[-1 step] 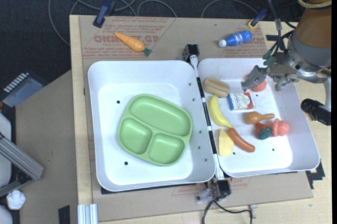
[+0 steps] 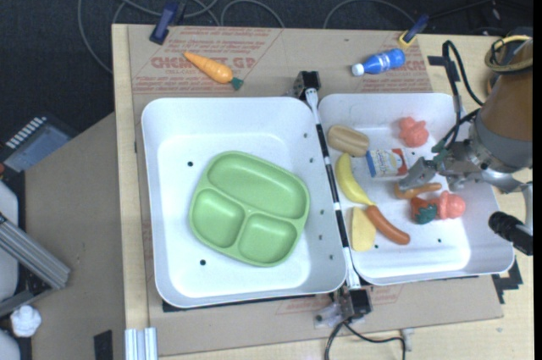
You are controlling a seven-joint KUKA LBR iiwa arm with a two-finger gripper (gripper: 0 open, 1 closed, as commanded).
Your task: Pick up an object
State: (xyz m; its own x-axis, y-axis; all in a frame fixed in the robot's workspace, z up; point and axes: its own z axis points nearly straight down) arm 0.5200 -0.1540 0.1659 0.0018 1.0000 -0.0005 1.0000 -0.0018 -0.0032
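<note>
The right bin (image 2: 449, 257) holds several toy foods: a tan bread roll (image 2: 347, 140), a yellow banana (image 2: 350, 180), a yellow cheese wedge (image 2: 362, 231), a red sausage (image 2: 390, 226), a labelled small can (image 2: 385, 162), a pink piece (image 2: 412, 131), an orange piece (image 2: 417, 191) and a red strawberry (image 2: 450, 205). My gripper (image 2: 426, 175) reaches in from the right and sits low over the middle of this bin. It is just right of the can and directly above the orange piece. Nothing is visibly held.
The left bin (image 2: 169, 130) carries a green divided plate (image 2: 248, 207). On the bench behind the bins lie a toy carrot (image 2: 212, 68), a blue bottle (image 2: 379, 63) and a blue clip (image 2: 167, 21). The grey arm (image 2: 506, 125) stands over the right bin's right edge.
</note>
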